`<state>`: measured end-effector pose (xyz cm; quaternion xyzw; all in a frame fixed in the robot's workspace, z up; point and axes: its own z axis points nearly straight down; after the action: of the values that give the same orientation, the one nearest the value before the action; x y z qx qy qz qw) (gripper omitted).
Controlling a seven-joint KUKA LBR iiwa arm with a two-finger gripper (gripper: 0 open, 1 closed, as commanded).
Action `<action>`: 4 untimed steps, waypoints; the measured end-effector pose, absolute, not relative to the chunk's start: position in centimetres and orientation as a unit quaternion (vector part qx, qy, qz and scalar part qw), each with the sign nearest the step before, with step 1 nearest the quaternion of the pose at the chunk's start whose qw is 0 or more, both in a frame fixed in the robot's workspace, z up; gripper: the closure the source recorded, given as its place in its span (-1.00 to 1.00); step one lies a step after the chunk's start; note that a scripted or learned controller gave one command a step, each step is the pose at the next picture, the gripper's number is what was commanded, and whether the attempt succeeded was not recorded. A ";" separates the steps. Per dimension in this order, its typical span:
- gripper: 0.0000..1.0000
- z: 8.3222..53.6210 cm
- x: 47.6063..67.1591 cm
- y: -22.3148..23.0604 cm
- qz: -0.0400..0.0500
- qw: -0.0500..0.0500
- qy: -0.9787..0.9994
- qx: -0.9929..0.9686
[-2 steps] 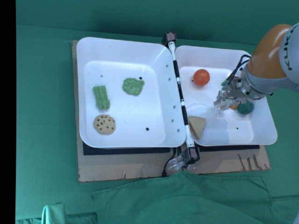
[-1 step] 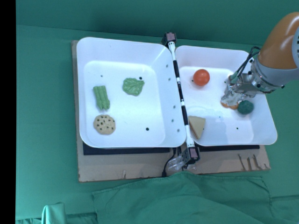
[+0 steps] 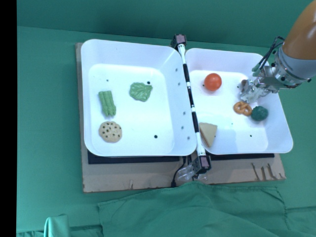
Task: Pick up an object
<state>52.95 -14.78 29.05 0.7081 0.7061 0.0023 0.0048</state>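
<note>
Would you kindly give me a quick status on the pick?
Tool low over right bin, nothing seen gripped. Pretzel just below it, on the floor. Green piece close beside pretzel; tomato apart.

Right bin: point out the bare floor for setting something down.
Bare floor in the right bin lies between tomato, cheese wedge and pretzel. Crowded at the far right: the hand hangs over pretzel and broccoli.

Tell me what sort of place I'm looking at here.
Probably a lab bench for robot grasping trials: two shallow white plastic bins on a green-draped table, toy food such as a round red tomato and a chocolate-chip cookie, and a grey arm's gripper.
</note>
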 end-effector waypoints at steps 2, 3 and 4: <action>1.00 38.3 53.3 -14.0 0.002 0.005 0.706 0.708; 1.00 37.5 51.8 -10.0 0.001 0.001 0.707 0.707; 1.00 35.2 51.5 -6.0 0.001 0.001 0.707 0.707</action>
<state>51.53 -5.98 35.22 0.7069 0.7073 0.0007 0.0005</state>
